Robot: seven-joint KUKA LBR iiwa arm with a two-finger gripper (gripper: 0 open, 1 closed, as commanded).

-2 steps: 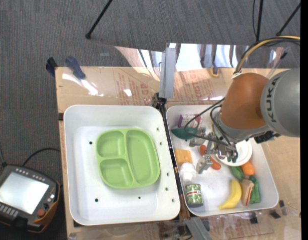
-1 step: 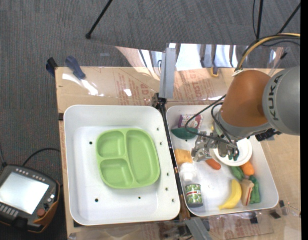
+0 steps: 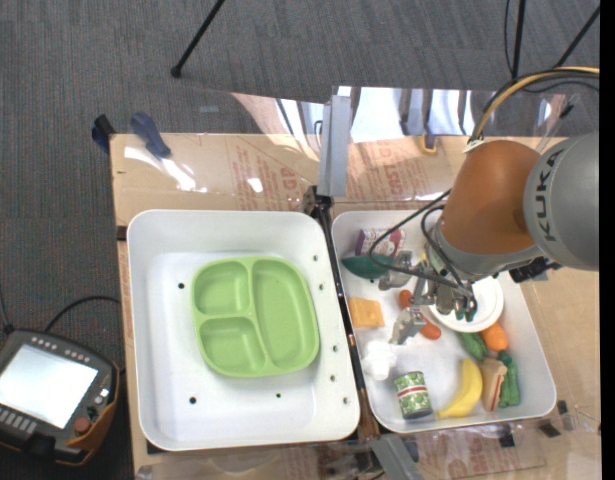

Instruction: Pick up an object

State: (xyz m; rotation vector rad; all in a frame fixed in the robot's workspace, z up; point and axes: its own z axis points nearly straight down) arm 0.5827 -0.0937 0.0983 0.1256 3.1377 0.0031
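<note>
Right bin (image 3: 543, 368), near edge: can (image 3: 413, 395), banana (image 3: 465, 388), sandwich (image 3: 493, 382) packed close.

Mid-bin: gripper (image 3: 411, 324) low among orange slice (image 3: 366, 313), white lump (image 3: 379, 358), red piece (image 3: 430, 331). Grip state: cannot tell (nothing visibly between fingers).

Risk: clutter crowds target; likely glancing contact, neighbour shoved, empty closure.

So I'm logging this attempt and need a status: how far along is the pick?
Nothing looks picked yet. The banana, the can and the orange slice of cheese all lie in the right bin. In hand: the gripper is down among the items near the white plate, and I can't tell whether it grips anything. Left: securing one object and lifting it. The green tray sits in the left bin.
</note>
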